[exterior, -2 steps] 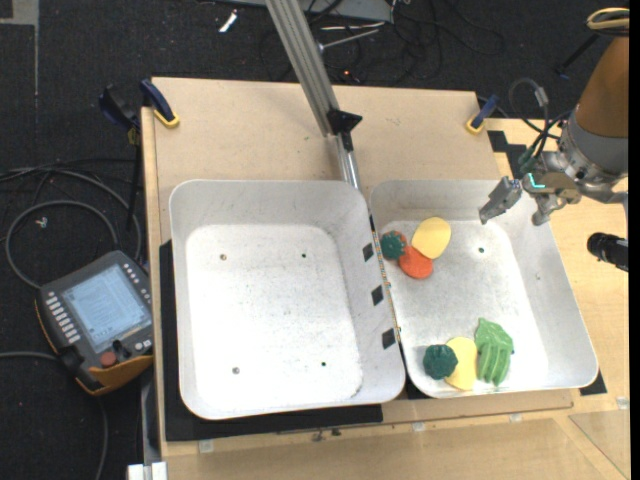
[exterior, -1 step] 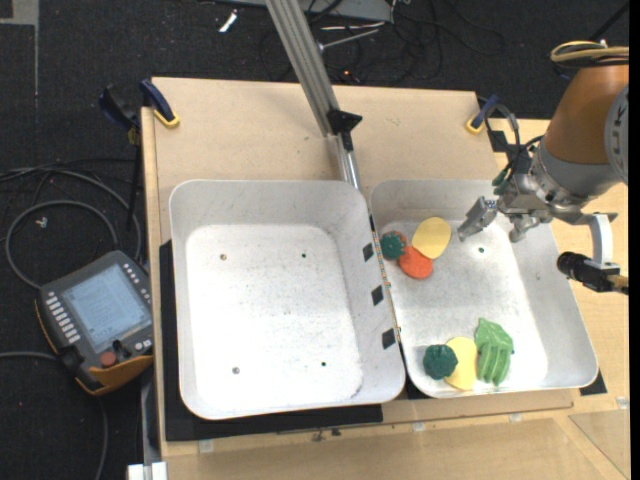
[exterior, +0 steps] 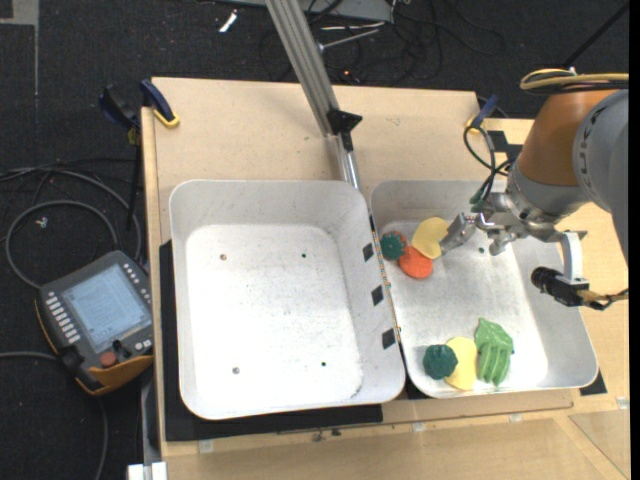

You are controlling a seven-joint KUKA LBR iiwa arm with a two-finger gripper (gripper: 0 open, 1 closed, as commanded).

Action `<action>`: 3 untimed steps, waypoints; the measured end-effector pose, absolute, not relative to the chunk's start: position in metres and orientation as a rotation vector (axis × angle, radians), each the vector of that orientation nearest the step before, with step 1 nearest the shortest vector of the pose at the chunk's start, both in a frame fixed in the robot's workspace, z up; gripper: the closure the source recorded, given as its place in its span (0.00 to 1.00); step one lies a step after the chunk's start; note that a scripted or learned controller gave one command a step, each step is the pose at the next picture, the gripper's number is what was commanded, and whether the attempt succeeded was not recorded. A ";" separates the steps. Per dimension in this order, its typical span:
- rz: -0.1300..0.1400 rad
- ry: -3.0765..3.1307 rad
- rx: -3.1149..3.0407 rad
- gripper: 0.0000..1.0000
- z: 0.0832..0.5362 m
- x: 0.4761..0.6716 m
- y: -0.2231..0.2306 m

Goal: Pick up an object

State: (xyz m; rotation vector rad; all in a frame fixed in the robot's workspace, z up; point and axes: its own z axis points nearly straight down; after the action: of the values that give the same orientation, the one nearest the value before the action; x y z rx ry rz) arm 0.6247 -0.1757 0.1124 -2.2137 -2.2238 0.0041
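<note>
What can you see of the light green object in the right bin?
The light green object looks like a soft or rubbery toy with several finger-like lobes, bright lime all over. It lies flat near the front of the right bin, lengthwise toward the front rim. Its left side touches a pale yellow piece; a dark green lump sits beyond that. The gripper is well away.

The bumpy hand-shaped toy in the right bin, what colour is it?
The bumpy hand-shaped toy is bright green, seen clearly in the camera view, beside a yellow piece.

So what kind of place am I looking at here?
Most likely a robotics lab: a robot arm reaches over two white bins on a bench, a handheld control pendant lies on the floor, and loose cables run about.
</note>
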 end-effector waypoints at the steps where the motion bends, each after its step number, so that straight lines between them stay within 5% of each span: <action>1: 0.002 -2.225 -2.216 0.00 0.094 0.625 -0.175; 2: -0.001 -2.228 -2.218 1.00 0.106 0.626 -0.175; 3: -0.005 -2.230 -2.223 1.00 0.164 0.632 -0.183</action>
State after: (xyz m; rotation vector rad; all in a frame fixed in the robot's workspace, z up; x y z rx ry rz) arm 0.6324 -0.1831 0.1637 -2.2234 -2.2301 -0.0055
